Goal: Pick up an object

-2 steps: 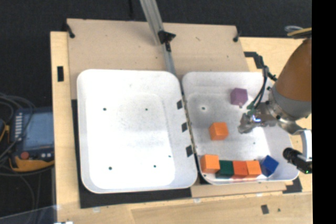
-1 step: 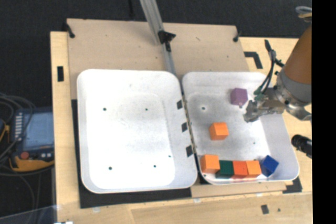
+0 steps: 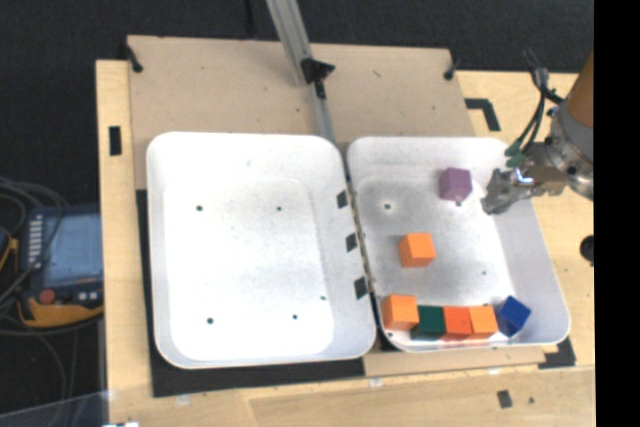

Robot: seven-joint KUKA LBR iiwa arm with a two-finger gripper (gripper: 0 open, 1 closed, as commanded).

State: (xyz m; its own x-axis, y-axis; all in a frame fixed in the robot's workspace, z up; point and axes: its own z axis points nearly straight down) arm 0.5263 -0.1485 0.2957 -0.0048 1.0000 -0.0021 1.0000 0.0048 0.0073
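Toward 1 o'clock in the right bin (image 3: 525, 245) sits a purple block (image 3: 455, 183), with the gripper (image 3: 497, 196) just beside it at its 3 o'clock, not touching as far as I can see. Can't tell how the fingers are set, too small and blurry, and nothing shows between them. Near the bin's middle lies an orange cube (image 3: 417, 249) on its own. Along the 6 o'clock wall there's a row packed together: orange block (image 3: 401, 311), green block (image 3: 431, 321), another orange pair (image 3: 470, 320), then a blue block (image 3: 513, 314) tilted at the corner. Over at 9 o'clock is the left bin (image 3: 250, 245), both resting on the wooden counter (image 3: 115, 215).
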